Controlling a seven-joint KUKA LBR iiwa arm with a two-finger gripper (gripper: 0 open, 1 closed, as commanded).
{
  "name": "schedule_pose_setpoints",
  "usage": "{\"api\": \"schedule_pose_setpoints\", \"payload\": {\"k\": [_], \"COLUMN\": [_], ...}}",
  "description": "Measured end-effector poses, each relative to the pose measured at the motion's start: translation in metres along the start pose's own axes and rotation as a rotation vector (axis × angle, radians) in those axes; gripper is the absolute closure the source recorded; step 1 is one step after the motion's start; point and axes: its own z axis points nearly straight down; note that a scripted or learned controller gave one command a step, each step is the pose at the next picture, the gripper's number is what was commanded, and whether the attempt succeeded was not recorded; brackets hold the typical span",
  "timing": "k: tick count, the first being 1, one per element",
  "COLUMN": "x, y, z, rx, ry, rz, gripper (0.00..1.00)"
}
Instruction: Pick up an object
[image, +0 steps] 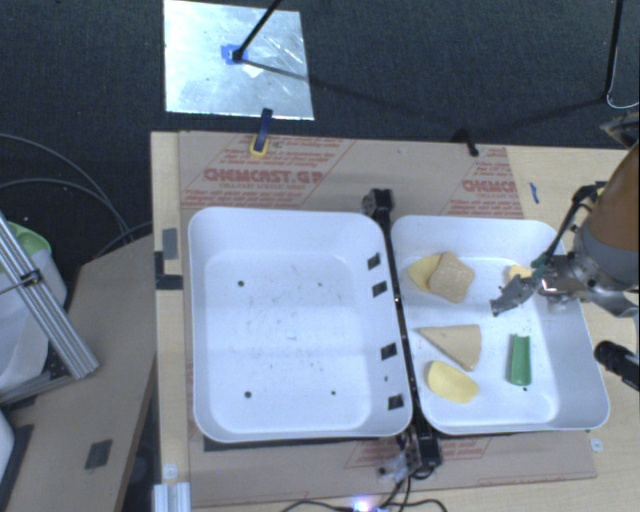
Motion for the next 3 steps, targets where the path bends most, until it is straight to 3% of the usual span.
{"api": "schedule_pose_setpoints", "payload": {"k": [1,2,3], "x": [0.041,0.045,0.044], "y": [-0.045,0.0,0.001], "z": [-0.012,0.102,0.086], "rx": [0.002,0.005,-0.002], "ry": [0.002,0.001,0.0], "rz": [-0.003,-0.003,0.0], "gripper": [0.0,0.0,1.0]}}
